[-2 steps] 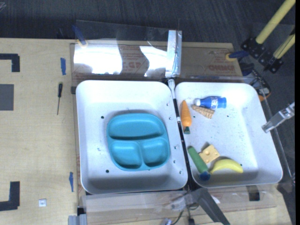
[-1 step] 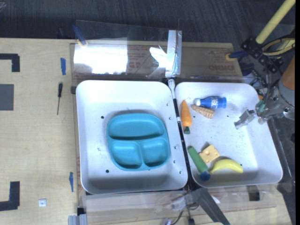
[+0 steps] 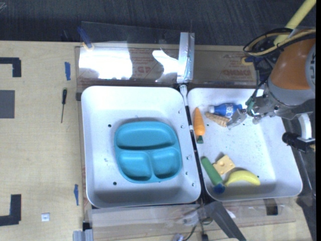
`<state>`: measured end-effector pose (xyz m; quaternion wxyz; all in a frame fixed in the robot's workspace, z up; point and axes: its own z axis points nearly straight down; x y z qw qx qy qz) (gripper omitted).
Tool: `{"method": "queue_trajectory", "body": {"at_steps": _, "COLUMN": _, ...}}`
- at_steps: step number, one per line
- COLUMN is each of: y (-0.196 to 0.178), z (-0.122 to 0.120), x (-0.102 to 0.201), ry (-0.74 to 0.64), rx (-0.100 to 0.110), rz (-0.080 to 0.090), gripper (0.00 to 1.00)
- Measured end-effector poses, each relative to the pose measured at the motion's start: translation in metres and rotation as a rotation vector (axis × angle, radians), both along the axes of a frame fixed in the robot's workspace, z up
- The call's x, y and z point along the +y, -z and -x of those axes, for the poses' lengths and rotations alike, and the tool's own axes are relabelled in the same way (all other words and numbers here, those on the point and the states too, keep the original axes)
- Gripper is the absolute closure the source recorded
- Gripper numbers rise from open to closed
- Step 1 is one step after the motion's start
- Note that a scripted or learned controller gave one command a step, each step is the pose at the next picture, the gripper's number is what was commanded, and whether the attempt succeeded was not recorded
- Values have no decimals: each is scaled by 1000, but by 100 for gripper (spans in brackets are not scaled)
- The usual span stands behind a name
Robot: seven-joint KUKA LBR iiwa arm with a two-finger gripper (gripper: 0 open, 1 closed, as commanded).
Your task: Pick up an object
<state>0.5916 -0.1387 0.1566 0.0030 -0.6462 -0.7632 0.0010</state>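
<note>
1. Blue and white, the small plastic bottle (image 3: 225,109) lies on its side near the back of the right white bin (image 3: 281,185).
2. Its long way runs left to right. One end points at the two-finger gripper (image 3: 239,117), and the other end points at the orange toy carrot (image 3: 199,123).
3. The gripper sits at the bottle's right end, touching it or just beside it. I cannot tell which.
4. I cannot tell if the fingers are spread or pressed together. They are too small and blurry.
5. I see nothing between the fingers, so I think nothing is picked up yet.
6. A tan, cracker-like piece (image 3: 215,118) lies just under the bottle.
7. The yellow toy banana (image 3: 243,178), the yellow cheese wedge (image 3: 224,164) and the green stick (image 3: 211,171) lie at the front, well apart from the gripper.
8. The bottle is the nearest thing, so I think it is the one to grab.
</note>
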Motion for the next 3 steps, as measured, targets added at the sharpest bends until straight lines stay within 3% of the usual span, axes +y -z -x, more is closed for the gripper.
{"method": "queue_trajectory", "body": {"at_steps": 1, "y": 61, "z": -42, "x": 38, "ry": -60, "rx": 4, "rz": 0, "gripper": 0}}
{"method": "queue_trajectory", "body": {"at_steps": 2, "y": 72, "z": -70, "x": 27, "ry": 165, "rx": 30, "rz": -6, "gripper": 0}}
{"method": "queue_trajectory", "body": {"at_steps": 3, "y": 71, "z": -54, "x": 25, "ry": 98, "rx": -4, "rz": 3, "gripper": 0}}
